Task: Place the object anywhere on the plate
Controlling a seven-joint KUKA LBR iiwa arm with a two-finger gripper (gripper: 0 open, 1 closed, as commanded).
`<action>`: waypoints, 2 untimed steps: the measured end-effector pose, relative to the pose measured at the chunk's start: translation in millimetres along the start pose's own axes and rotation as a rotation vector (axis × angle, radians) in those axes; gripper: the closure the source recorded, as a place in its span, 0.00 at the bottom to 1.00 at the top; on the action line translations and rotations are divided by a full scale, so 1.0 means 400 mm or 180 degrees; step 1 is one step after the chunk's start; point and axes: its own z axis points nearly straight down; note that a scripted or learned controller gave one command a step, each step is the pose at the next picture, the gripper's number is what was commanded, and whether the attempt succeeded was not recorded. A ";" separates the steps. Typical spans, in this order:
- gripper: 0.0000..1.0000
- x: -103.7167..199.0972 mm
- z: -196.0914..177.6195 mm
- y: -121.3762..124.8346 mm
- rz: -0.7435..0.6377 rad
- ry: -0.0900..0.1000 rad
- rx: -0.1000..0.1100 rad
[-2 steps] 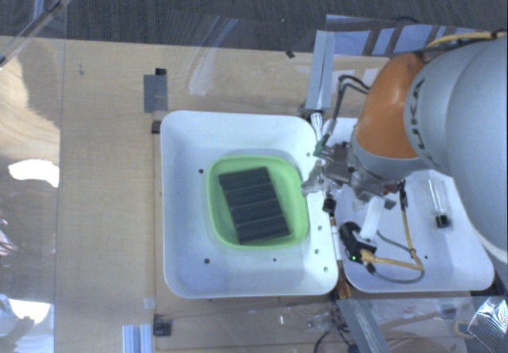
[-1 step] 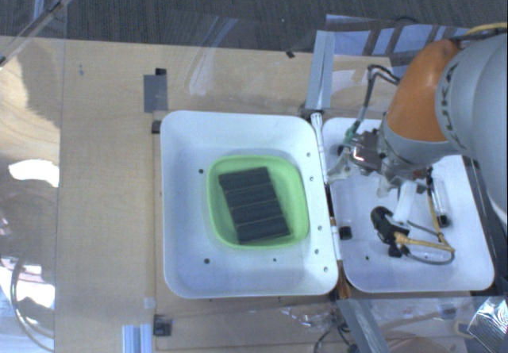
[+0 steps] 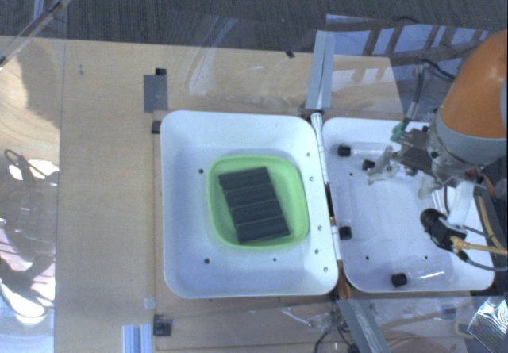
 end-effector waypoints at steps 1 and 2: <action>0.00 -0.200 -0.251 0.012 -0.0382 -0.0005 -0.0013; 0.00 -0.297 -0.211 0.042 -0.0247 -0.0008 0.0002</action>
